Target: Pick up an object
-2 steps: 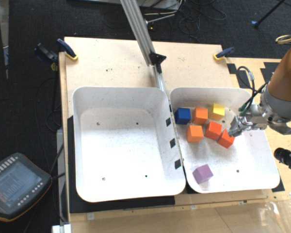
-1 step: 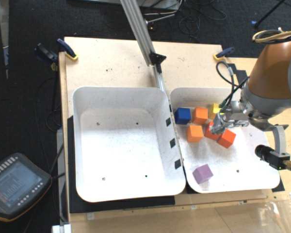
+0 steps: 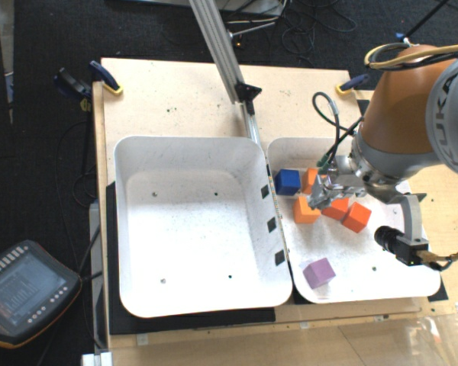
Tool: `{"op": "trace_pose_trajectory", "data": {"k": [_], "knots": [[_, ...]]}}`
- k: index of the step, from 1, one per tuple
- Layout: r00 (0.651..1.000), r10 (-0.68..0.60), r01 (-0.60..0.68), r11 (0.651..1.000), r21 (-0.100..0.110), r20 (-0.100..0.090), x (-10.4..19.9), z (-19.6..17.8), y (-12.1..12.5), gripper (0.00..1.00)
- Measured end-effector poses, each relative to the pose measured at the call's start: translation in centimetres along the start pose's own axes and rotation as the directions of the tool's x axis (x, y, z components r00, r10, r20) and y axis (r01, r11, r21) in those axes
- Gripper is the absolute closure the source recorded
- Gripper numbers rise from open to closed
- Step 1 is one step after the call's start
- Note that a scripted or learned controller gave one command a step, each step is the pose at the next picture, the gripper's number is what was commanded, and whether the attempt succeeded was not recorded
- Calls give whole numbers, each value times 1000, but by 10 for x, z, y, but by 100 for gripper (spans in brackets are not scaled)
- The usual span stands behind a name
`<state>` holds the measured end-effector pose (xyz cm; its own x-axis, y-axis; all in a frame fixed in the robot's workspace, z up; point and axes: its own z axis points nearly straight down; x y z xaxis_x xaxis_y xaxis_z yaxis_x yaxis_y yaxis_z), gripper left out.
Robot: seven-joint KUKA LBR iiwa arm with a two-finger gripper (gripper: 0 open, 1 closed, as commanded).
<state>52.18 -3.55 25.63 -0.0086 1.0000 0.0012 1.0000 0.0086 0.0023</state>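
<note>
The hand [image 3: 326, 195] hangs low inside the right bin [image 3: 412, 284], in the midst of a cluster of blocks; its metal parts are tangled with cables and the blocks beneath, so I cannot tell whether it is open or closed, nor whether it grips anything.

Taking the hand as the landmark: an orange block [image 3: 306, 210] lies just at its lower left, touching or nearly touching it. A second orange block [image 3: 357, 217] sits at its lower right, and a red-orange piece [image 3: 336, 209] lies between those two, directly under the hand and partly covered by it. A sliver of another orange block [image 3: 312, 178] shows just above the hand, mostly hidden. A blue cube [image 3: 288, 181] rests to the upper left of the hand, near the bin's left wall. A pale purple cube [image 3: 318, 273] lies well below the hand, apart from the others.

The blocks are small, plain-coloured and cube-like, with matte faces.

Right of the hand, the arm's orange band [image 3: 401, 101] and grey wrist cover the bin's upper right part. Left of the hand stands the larger left bin [image 3: 130, 166], both bins resting on the bench [image 3: 175, 90].
</note>
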Motion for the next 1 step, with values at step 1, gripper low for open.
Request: {"op": "trace_pose_trajectory", "data": {"k": [1], "knots": [[1000,0,0,1000,4,0,50,14,-2,100]]}}
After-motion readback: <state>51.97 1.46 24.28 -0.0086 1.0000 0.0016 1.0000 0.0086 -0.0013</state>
